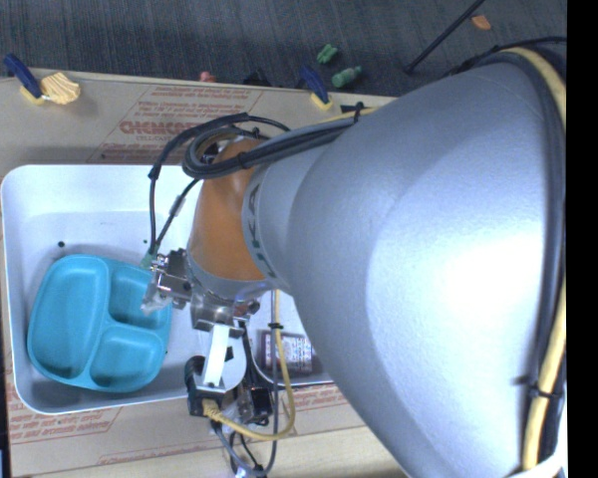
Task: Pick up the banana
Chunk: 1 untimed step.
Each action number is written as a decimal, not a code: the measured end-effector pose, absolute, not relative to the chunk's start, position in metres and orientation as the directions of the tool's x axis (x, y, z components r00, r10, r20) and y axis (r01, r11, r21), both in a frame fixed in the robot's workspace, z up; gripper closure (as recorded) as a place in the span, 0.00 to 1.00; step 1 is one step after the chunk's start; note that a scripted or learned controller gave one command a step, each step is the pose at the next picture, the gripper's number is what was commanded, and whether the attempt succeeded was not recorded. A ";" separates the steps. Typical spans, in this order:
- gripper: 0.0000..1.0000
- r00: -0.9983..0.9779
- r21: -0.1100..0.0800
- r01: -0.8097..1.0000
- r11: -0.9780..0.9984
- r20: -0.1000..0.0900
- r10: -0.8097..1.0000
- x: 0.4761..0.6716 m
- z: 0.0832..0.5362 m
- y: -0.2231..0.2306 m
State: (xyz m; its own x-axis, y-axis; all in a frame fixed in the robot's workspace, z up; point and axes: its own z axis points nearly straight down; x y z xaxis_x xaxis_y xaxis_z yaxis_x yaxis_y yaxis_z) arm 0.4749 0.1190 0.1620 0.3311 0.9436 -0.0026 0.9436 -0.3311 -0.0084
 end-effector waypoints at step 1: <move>0.00 0.456 -0.002 0.890 -0.456 0.000 0.890 0.541 0.304 0.015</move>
State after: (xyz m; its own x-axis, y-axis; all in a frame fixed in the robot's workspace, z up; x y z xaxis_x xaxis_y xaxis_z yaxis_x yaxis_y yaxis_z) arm 0.5407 0.0151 0.3040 0.4557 0.8901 -0.0003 0.8901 -0.4557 -0.0020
